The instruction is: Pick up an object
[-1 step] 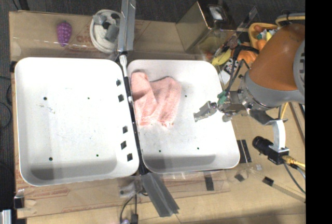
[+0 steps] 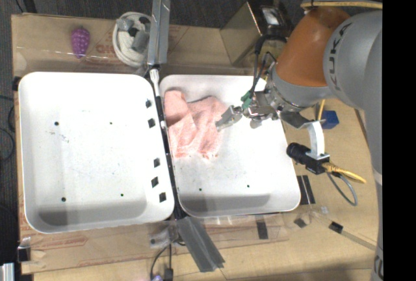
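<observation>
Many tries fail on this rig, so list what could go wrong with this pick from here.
1. The gripper sits at the right edge of the pink cloth, so it might catch only a thin fold that slips out on lifting.
2. The cloth lies against the divider between the bins, so a push could bunch it there instead of grasping it.

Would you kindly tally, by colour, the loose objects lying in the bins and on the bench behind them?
Pink: 1, the pink cloth in the right bin.
Purple: 1, the purple grape-like toy on the bench behind the left bin.
White: 1, the white roll beside it.
Total: 3
</observation>
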